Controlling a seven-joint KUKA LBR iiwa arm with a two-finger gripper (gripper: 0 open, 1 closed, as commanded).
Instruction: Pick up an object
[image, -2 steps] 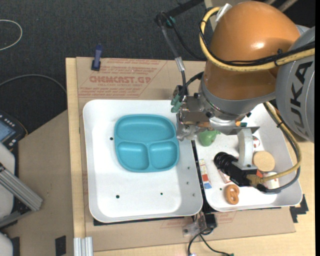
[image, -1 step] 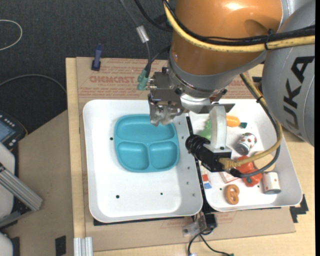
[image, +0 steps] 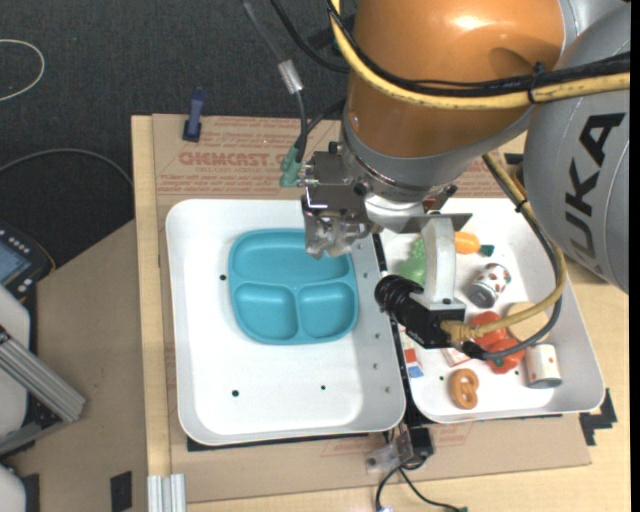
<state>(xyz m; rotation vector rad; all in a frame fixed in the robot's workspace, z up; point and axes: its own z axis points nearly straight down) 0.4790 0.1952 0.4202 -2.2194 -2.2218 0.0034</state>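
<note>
The bench is pale wood and carries a brown board printed with red lettering. 2 white bins sit side by side on the board, touching along their inner edges: the left bin and the right bin. A small blue clip lies at the board's far left corner.

Turquoise plate, white bin, orange-banded arm, seemingly tan pretzel.
</note>
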